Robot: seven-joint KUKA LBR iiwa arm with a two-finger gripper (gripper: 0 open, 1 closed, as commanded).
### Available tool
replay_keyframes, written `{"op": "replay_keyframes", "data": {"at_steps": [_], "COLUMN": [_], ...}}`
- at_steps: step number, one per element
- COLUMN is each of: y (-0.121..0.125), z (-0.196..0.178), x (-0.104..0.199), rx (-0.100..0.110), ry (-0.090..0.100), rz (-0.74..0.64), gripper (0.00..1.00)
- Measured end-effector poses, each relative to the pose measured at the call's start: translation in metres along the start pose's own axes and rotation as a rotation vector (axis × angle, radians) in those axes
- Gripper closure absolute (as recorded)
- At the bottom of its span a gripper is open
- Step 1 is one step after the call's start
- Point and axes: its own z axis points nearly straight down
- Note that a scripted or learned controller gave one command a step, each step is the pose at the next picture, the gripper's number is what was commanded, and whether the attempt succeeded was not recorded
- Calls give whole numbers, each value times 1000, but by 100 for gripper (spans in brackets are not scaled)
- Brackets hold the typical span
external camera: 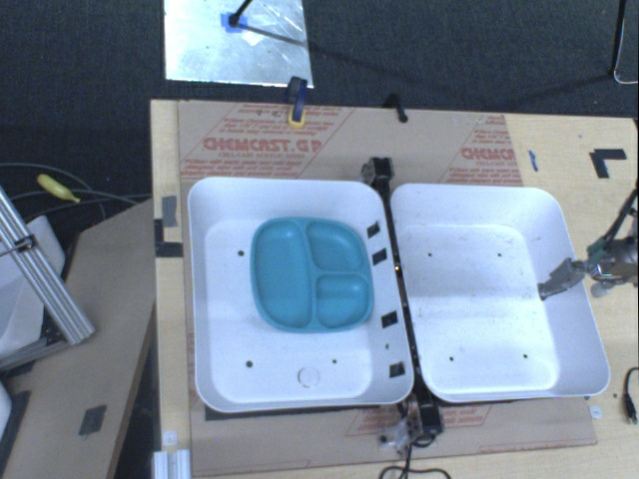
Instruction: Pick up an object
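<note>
At left bin [215, 297] centre, the plate [312, 273] looks light, stiff, slick; grip its rim; gripper [555, 280] state unclear.

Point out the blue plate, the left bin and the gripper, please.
blue plate [312, 273], camera view, on the large compartment.
left bin [225, 307], camera view, on its bare floor.
gripper [555, 279], camera view, at its tip over the right bin's edge.

Dark carpet floor [479, 28] surrounds the brown board-topped bench [429, 138]; a metal sheet [238, 28] lies behind
</note>
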Motion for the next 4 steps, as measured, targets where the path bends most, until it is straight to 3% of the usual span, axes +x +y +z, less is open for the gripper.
{"op": "replay_keyframes", "data": {"at_steps": [1, 2, 3, 4], "y": [103, 44, 63, -3], "z": [-22, 40, 51, -45], "x": [43, 73, 189, 231], "rx": [-10, 8, 0, -5], "ry": [-2, 4, 4, 4], "rz": [-9, 2, -11, -7], "gripper": [0, 0, 0, 0]}}
